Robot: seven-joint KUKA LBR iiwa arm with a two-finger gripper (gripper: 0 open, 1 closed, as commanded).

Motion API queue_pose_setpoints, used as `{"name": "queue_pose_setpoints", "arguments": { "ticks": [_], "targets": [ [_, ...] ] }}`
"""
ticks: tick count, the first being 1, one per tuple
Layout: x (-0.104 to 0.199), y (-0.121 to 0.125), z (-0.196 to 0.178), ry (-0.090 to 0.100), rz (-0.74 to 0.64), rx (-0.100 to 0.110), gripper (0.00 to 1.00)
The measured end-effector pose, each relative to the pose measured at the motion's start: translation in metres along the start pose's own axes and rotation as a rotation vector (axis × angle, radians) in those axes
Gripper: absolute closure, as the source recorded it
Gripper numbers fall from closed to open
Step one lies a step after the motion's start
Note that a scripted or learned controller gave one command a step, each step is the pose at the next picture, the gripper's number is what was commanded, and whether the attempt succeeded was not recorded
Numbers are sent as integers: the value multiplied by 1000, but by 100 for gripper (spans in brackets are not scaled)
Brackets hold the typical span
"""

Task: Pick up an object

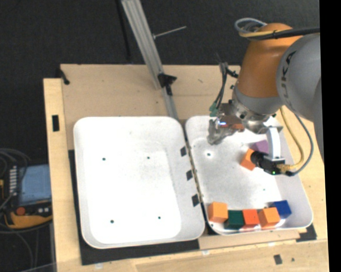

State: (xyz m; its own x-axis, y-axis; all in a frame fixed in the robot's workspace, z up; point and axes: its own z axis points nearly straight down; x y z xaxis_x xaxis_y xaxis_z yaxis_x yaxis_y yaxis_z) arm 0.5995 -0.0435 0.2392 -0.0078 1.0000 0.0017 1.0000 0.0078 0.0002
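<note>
My gripper (214,134) hangs over the far left corner of the right bin (233,180), close to the wall between the two bins. No object shows at its tip. An orange block (248,159) lies mid-bin to the gripper's right, with a purple piece (261,145) just behind it, partly hidden by the wrist hardware. Along the bin's near edge sits a row of blocks: orange (218,211), green (235,218), red-orange (250,217), orange (269,215) and blue (281,208).
The left bin (130,178) stands beside the right one, with black clips on the shared wall. A slanted metal rail (151,55) runs down to the bins' far edge. Cables and a white bracket (274,143) hang from the wrist over the right bin.
</note>
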Motion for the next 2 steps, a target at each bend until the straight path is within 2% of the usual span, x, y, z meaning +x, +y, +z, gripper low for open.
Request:
{"name": "queue_pose_setpoints", "arguments": {
  "ticks": [1, 2],
  "targets": [
    [48, -13, 10, -2, 2, 1, 100],
    [100, -34, -1, 1, 0, 1, 100]
  ]
}}
